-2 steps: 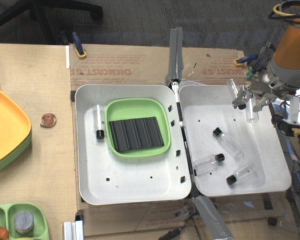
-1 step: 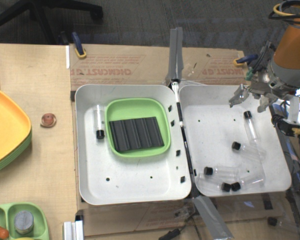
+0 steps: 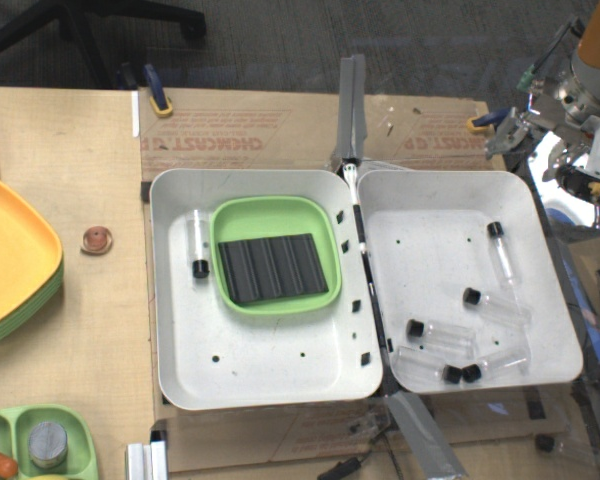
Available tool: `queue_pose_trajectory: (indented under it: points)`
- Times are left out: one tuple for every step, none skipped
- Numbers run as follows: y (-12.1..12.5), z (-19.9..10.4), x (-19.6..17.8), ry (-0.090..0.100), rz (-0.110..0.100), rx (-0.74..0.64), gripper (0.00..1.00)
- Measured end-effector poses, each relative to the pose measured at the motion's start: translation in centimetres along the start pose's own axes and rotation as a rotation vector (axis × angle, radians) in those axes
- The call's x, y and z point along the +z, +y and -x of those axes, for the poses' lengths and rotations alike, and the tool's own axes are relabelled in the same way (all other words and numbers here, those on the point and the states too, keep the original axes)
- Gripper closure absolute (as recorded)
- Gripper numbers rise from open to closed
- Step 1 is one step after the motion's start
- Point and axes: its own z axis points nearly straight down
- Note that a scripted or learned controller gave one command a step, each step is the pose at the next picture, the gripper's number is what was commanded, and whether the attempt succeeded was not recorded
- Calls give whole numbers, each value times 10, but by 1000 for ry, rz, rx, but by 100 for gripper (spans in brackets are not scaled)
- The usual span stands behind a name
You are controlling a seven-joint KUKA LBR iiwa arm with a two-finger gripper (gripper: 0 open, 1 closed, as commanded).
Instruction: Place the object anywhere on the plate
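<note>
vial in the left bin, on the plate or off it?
Off. The vial lies flat on the left bin floor, beside the green plate's left rim.

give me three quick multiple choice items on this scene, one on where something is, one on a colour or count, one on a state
1. Where does the green plate sit?
A. in the left bin
B. in the right bin
C. on the bare bench

2. What colour is the ridged pad lying on the plate?
A. yellow
B. dark grey
C. white

3. How does the clear vial in the left bin relate to the plate?
A. it lies on the plate
B. it lies on the bin floor beside the plate's left edge
C. it stands inside the right bin

Answers: 1 A, the plate rests inside the left bin's walls. 2 B, the pad is dark grey against green. 3 B, the vial lies flat, off the plate.
</note>
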Motion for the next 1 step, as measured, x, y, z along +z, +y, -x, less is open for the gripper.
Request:
queue_pose_trajectory:
  points:
    - [5, 27, 20, 0, -2, 124, 0]
